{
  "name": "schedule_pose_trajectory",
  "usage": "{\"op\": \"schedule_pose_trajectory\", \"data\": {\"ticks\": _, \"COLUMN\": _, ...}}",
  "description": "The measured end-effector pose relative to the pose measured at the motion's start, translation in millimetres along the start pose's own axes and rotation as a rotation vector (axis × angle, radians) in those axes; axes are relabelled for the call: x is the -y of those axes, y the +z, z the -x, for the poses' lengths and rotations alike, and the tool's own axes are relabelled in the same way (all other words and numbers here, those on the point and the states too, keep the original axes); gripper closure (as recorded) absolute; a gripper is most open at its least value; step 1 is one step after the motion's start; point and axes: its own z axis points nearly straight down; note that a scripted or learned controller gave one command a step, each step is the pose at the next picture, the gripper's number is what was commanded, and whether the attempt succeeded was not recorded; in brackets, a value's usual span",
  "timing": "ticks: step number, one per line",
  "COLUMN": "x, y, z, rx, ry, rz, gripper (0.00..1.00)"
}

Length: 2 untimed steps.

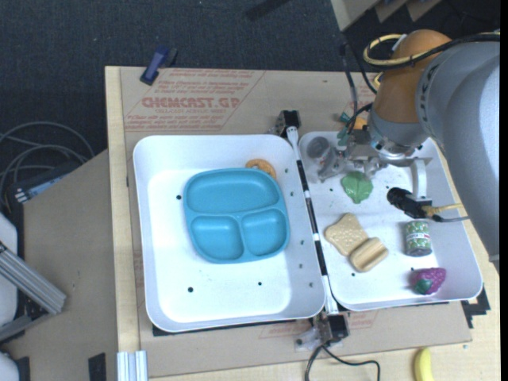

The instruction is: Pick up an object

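Gripper (349, 167) above green lump (357, 188), perhaps touching, arm (468, 94) cropped

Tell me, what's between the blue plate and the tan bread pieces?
In the camera view, just bare white bin floor and the two bins' side-by-side rims lie between the blue plate and the tan bread pieces.

The arm (452, 78) runs off the right edge, and its bulk covers the far corner of the right bin (397, 296). The gripper (347, 163) is a muddle of small parts, hard to make out. The tray (236, 214) hides the lower part of an orange bit (260, 166). A yellow thing (424, 365) is cut by the bottom edge. The can (417, 238) has a label too small to read.
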Motion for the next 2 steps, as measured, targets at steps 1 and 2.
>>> {"op": "schedule_pose_trajectory", "data": {"ticks": 1, "x": 16, "y": 8, "z": 34, "rx": 0.0, "ry": 0.003, "rz": 0.033, "gripper": 0.0}}
{"op": "schedule_pose_trajectory", "data": {"ticks": 2, "x": 16, "y": -2, "z": 34, "rx": 0.001, "ry": 0.003, "rz": 0.036, "gripper": 1.0}}
